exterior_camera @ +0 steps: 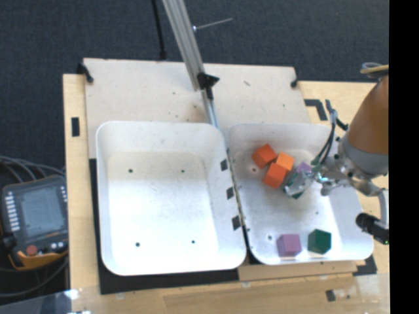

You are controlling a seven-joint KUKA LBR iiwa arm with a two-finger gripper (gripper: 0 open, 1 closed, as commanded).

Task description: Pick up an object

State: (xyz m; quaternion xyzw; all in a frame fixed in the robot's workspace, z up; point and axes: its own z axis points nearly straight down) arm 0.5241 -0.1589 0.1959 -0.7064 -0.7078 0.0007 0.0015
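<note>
You have the arm [370, 126] reaching in from the right over the right-hand bin [262, 254], its orange band above the grey wrist. The gripper [298, 183] sits low in that bin, just beside a cluster of blocks, and you cannot tell from this slanted view whether the jaws are spread or pinching anything (the tip is a small blur of grey and green).

Two orange blocks [273, 165] lie touching each other near the middle of the right-hand bin, one toward the back, one closer to the gripper. A small pale purple block [304, 169] sits right against the gripper's tip, and you cannot tell if it is held. Along the bin's front edge you see a purple cube [289, 244] and a dark green cube [319, 241] side by side, well apart from the gripper.

The left-hand bin [163, 195] sits alongside on the counter [144, 90].
</note>
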